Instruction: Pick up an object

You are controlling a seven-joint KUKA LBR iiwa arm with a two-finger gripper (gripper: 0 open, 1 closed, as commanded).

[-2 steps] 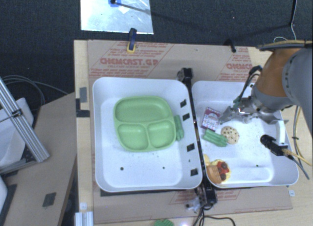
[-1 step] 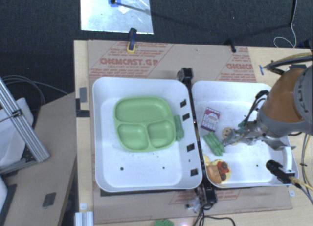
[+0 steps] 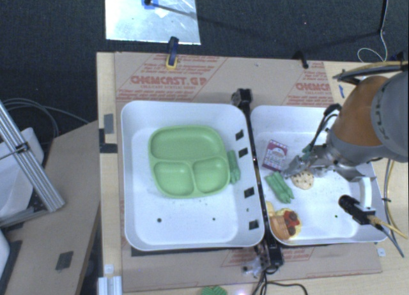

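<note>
So the claw (image 3: pixel 298 170) is down in the right bin (image 3: pixel 326 223), right over a cookie (image 3: pixel 303 180) by the green beans (image 3: pixel 279 186). Can't tell if it's got anything. Pink packet (image 3: pixel 275 154) just behind, pizza toy (image 3: pixel 285 221) up front. Green tray (image 3: pixel 188 159) sits in the left bin (image 3: pixel 137 223).

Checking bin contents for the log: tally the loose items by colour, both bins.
Green: 3, divided tray, small piece beside it, pea pods
Pink/white: 1, packet
Tan: 1, cookie
Yellow/red: 1, toy food
Total: 6
</note>
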